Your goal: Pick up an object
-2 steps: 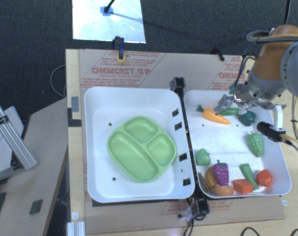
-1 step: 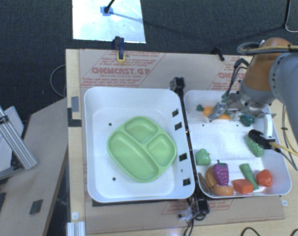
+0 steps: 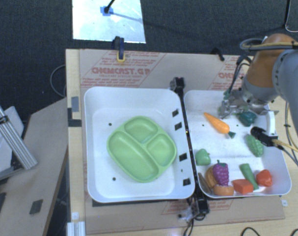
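Observation:
My gripper (image 3: 229, 107) hangs low over the far part of the right bin (image 3: 198, 102), just behind an orange carrot (image 3: 217, 123) that lies at a slant. A dark teal toy (image 3: 247, 117) lies right beside the gripper, on its right. Nearer the front lie a bumpy green piece (image 3: 254, 146), a green pepper (image 3: 203, 157), purple grapes (image 3: 220, 172), a green pod (image 3: 248, 174) and a red tomato (image 3: 264, 177). I see nothing held in the gripper.
The left bin (image 3: 97, 132) holds a green divided plate (image 3: 141, 149). A black divider (image 3: 184, 132) with clips runs between the bins. More orange and red toys (image 3: 232, 188) crowd the right bin's front edge. The arm's grey and orange body (image 3: 276, 68) looms over the right bin's far right corner.

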Motion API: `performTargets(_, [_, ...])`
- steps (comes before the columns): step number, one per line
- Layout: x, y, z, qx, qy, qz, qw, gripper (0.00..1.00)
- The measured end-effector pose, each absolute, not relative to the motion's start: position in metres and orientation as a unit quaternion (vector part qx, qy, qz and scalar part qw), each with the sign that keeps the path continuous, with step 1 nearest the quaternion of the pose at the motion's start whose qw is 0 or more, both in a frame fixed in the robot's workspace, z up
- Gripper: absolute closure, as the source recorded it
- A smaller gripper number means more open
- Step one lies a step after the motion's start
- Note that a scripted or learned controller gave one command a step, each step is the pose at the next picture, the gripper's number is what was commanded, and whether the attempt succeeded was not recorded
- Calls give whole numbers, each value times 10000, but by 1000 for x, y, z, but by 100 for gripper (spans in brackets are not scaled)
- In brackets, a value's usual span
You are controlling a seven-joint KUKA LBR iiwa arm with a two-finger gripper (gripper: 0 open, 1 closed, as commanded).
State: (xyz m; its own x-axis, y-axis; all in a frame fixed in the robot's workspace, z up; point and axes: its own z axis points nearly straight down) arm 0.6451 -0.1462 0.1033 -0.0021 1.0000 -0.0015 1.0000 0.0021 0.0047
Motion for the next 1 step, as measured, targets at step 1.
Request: performTargets(1, [641,-148,166,7072,7070,19,26,100])
